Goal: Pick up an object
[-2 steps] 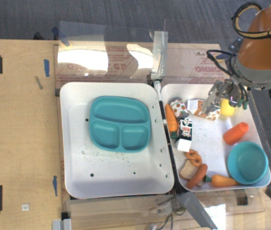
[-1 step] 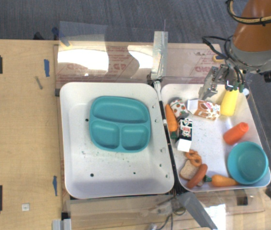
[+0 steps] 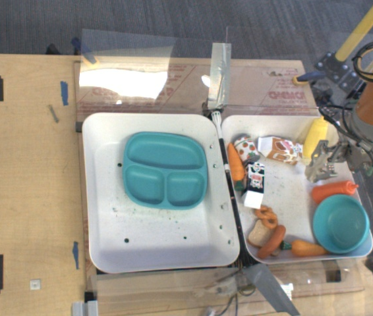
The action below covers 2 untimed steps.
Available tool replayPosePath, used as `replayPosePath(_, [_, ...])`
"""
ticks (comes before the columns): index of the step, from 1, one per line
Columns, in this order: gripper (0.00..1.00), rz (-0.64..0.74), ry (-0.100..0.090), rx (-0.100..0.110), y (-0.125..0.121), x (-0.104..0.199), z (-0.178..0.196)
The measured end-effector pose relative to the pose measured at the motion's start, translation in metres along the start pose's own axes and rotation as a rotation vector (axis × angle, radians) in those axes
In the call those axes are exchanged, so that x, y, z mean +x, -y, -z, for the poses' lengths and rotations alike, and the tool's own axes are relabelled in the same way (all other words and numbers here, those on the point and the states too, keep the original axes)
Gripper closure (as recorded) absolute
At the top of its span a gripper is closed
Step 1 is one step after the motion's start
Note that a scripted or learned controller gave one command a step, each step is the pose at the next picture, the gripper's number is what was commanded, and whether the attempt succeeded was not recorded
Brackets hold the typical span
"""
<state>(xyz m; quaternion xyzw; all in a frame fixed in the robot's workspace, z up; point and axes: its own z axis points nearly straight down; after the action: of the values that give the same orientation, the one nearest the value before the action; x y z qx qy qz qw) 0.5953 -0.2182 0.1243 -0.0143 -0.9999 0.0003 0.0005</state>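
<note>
Hovering low over the right bin, our gripper sits beside the yellow banana; we cannot tell how its jaws stand, nothing looks lifted, so the pick remains ahead.

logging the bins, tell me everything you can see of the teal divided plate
The teal divided plate lies flat, right side up, in the left white bin, a little above its middle. It looks like smooth matte plastic, a rounded rectangle with raised ridges splitting it into three compartments: one wide one along the far side and two smaller ones along the near side. All three compartments look bare. It rests on the bin floor, apart from the walls, with small dark specks scattered on the floor around it.
</note>
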Motion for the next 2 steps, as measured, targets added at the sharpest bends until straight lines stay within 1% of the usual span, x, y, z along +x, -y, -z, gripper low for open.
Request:
replayPosePath(1, [1.00,-0.172,0.010,-0.003,0.000,-0.067,-0.035])
replayPosePath(2, [1.00,-0.263,0.024,-0.001,-0.048,-0.055,0.082])
